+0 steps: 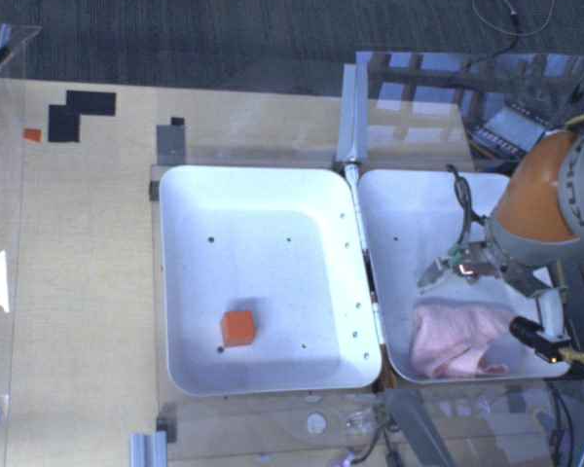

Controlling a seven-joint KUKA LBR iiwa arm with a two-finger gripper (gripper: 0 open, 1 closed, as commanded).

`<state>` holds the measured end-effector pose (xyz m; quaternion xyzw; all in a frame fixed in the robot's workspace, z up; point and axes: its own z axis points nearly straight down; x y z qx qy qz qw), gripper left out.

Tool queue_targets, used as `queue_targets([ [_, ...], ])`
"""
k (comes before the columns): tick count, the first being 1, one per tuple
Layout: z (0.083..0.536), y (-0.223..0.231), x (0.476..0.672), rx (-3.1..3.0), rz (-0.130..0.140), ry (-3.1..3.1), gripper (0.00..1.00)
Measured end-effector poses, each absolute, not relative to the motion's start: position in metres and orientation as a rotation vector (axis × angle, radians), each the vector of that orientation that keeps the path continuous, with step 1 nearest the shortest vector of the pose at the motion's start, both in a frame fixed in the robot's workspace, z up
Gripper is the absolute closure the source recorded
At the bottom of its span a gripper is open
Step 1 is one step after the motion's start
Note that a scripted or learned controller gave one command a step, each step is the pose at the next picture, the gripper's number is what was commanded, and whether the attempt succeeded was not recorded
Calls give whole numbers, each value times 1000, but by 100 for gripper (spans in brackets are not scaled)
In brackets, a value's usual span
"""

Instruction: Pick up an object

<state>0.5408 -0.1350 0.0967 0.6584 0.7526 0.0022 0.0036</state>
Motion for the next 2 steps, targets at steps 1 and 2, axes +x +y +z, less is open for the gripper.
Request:
queue_targets([
  [1,91,-105,494,1855,16,2510,0],
  [2,114,-153,552,1965,7,2442,0],
])
